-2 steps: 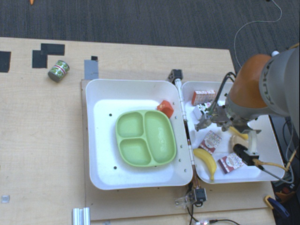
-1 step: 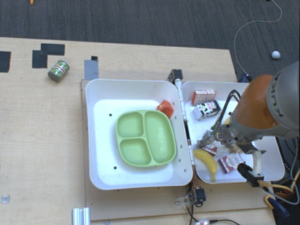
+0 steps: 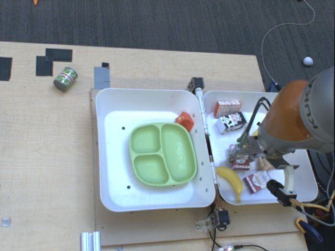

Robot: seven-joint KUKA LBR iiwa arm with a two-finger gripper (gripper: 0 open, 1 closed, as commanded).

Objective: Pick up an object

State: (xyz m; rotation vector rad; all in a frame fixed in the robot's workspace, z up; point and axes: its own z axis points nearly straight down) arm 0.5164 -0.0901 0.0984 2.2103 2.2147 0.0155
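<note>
The gripper [image 3: 242, 153] is low inside the right-hand shallow white bin [image 3: 310, 192], its small metal end set directly over a red-and-white carton [image 3: 240, 164] lying flat near the bin's middle. Whether its tips are spread, closed or gripping anything cannot be told; the wrist and the arm's orange band [image 3: 285, 116] cover the view from above. Nothing is visibly lifted.

Around the gripper lie the candidate objects. A yellow banana [image 3: 231, 180] rests just beside the carton, towards the bin's near-left corner. A second red-and-white packet [image 3: 257, 182] lies near the banana's right. Further back are a black-and-white patterned carton [image 3: 231, 122] and a small red box [image 3: 227, 107], both well apart from the gripper.

The left-hand white bin [image 3: 110, 192] holds a pale green three-compartment plastic plate [image 3: 163, 154] and a small red object [image 3: 185, 121] touching the plate's far-right edge.

Step in hand, as judged: the descent or closing phase of a grasp on the carton beneath the gripper. The task remains unfinished, since no object is seen clear of the bin floor.

The next move calls for a firm closure across the carton's narrower faces, then a straight vertical lift. A flat carton offers little height to seize, and the neighbouring banana could be nudged.
</note>
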